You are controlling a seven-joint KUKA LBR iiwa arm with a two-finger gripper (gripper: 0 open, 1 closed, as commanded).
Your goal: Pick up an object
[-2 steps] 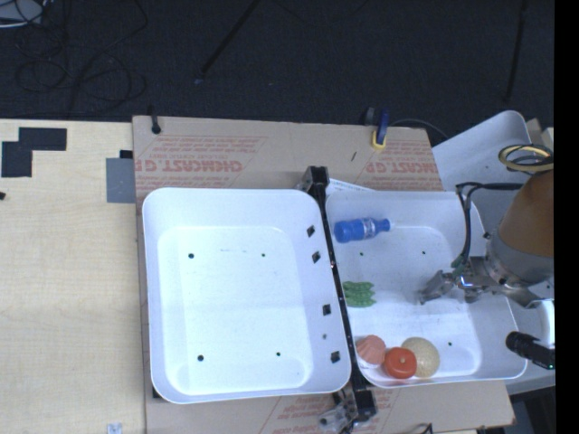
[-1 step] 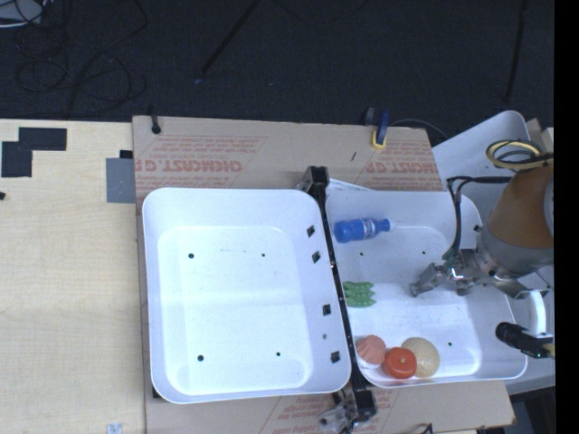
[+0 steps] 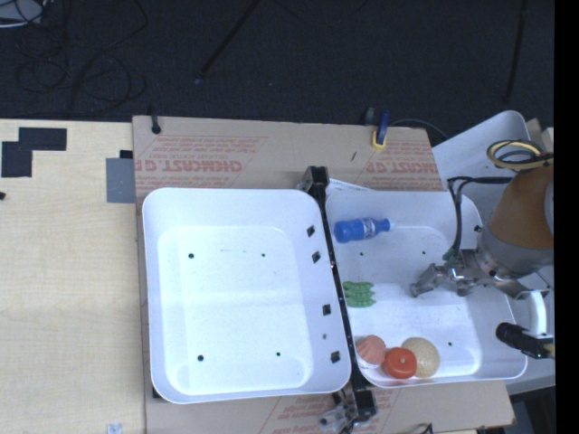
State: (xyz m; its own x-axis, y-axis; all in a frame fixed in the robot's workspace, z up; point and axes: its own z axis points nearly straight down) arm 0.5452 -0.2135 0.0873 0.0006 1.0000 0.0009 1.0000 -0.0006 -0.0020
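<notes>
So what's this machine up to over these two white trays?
A grey robot arm with an orange band reaches from the right over the right-hand white bin, meaning to pick something up. Its gripper hangs low above the bin floor, holding nothing. A blue plastic bottle, a small green ridged piece and three round toys at the near edge lie untouched.

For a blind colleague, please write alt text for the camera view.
A grey arm's gripper hangs over the right bin, which holds a blue bottle, a green item and three round objects at its near edge. The left bin lies beside it.
</notes>
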